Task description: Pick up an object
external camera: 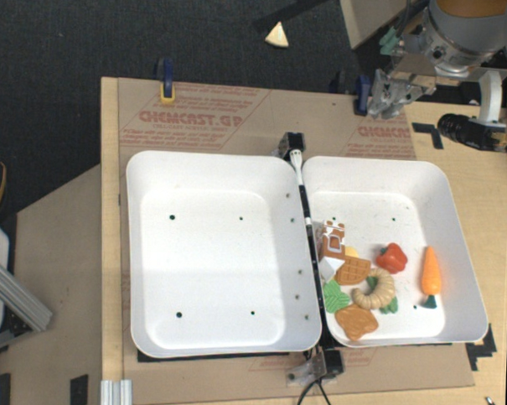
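Hovering above the bench's far edge, gripper (390, 101) carries nothing, finger state unclear. Pre-approach step; next needs descent to right bin (454, 215), e.g. carrot (432, 272).

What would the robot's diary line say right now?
gripper: above bench, behind right bin | holding: nothing seen | toys: carrot, red pepper in right bin

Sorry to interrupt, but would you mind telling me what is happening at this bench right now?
A robot arm is set up to pick an object from the bins. Its pincer hangs above the bench behind the right bin, away from the toys. A carrot, a red pepper, a waffle and a few other play foods lie clustered in that bin's near half, all untouched.
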Controlling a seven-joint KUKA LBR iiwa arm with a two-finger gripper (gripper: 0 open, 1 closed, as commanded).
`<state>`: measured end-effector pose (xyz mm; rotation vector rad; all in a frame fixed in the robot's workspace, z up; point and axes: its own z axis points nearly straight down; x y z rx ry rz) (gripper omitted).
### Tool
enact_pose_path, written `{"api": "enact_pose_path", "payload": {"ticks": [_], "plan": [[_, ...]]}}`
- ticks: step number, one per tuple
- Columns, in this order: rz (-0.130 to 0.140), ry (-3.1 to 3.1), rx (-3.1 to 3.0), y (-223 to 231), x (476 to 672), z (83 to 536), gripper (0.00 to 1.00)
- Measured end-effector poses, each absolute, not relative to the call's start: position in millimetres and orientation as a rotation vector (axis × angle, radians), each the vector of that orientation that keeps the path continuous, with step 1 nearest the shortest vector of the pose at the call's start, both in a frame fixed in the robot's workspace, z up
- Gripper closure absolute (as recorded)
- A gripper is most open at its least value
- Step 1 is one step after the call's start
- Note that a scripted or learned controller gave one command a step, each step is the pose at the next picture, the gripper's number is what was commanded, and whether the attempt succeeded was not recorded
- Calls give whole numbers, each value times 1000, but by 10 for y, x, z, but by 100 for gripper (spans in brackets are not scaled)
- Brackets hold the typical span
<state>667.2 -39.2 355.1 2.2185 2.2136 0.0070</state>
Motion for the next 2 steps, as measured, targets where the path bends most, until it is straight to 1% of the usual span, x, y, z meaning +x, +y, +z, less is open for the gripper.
{"api": "enact_pose_path", "payload": {"ticks": [1,2], "plan": [[2,2208,2222,-1153,6648,3860,100],[10,2217,2213,-1016,6559,4531,100]]}}
